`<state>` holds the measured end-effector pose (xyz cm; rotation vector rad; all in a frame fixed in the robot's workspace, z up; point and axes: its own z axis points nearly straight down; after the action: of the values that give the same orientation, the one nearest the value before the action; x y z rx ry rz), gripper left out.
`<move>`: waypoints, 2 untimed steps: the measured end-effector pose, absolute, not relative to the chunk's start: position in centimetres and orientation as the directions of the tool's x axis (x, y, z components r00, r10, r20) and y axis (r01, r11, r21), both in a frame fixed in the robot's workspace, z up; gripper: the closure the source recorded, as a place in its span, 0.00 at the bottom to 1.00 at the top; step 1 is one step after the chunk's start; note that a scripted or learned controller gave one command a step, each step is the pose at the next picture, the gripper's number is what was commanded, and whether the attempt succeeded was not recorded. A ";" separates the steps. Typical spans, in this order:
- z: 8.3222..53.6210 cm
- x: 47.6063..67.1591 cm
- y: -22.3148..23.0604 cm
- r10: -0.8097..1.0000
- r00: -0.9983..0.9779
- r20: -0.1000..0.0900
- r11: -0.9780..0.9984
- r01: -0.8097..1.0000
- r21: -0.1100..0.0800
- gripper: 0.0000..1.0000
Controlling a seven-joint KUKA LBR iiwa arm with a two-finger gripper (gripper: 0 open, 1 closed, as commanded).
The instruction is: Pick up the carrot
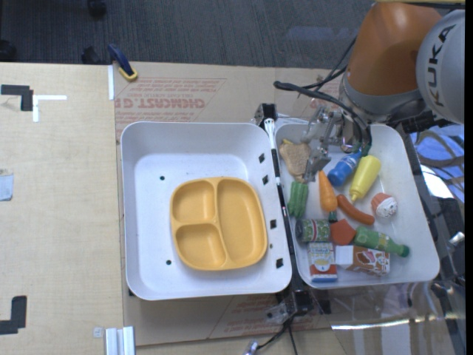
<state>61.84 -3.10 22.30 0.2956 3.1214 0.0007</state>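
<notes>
Small carton (323, 262) at lower right of the bin (411, 198), label unreadable.
"KUKA" on the arm (451, 54); gripper (323, 150) above the carrot (327, 191), grip can't tell.

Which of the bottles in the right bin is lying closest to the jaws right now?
The blue bottle, just right of the gripper. The yellow bottle lies beyond it, and the green bottle sits far lower in the right bin.

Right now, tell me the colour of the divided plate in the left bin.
The divided plate is yellow-orange, plain with no pattern, seen best in the camera view.
</notes>
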 end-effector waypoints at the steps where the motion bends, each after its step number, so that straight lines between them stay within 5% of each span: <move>1: 22.3 61.8 -3.1 0.189 -0.982 -0.005 0.982 0.189 0.000 0.00; 2: 19.3 61.3 -1.6 0.212 -0.977 -0.004 0.977 0.212 0.000 0.00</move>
<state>61.34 -1.56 19.28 0.3344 3.1194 -0.0007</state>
